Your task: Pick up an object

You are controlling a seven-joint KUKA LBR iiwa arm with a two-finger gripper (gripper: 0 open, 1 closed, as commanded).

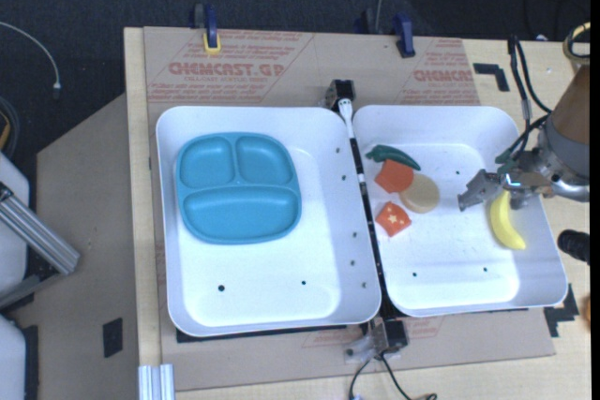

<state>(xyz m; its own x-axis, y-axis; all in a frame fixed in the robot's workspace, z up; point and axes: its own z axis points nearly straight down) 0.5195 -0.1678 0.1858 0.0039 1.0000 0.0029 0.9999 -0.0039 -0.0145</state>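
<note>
- Two white bins sit side by side on the worktop [281, 61] in the camera view: the left bin [187, 295] carries a blue divided plate [239, 187], and the right bin [450, 295] holds the small stuff.
- Clock-face on the right bin: at 9 o'clock there's a cluster, a green piece [392, 154] on top, an orange-red block [395, 176] under it, a tan disc [421, 193] just beside, and a smaller red-orange piece [394, 218] toward 8.
- Over at 3 o'clock lies the banana [507, 222], and the end effector [487, 189] hangs right at its upper end, jaws spread, nothing between them.
- My read: the banana is the target. It looks like a light toy, smooth and curved, so it could roll or squirt out.
- Best bet is to pinch across the thick middle, fingers square to the curve.
</note>
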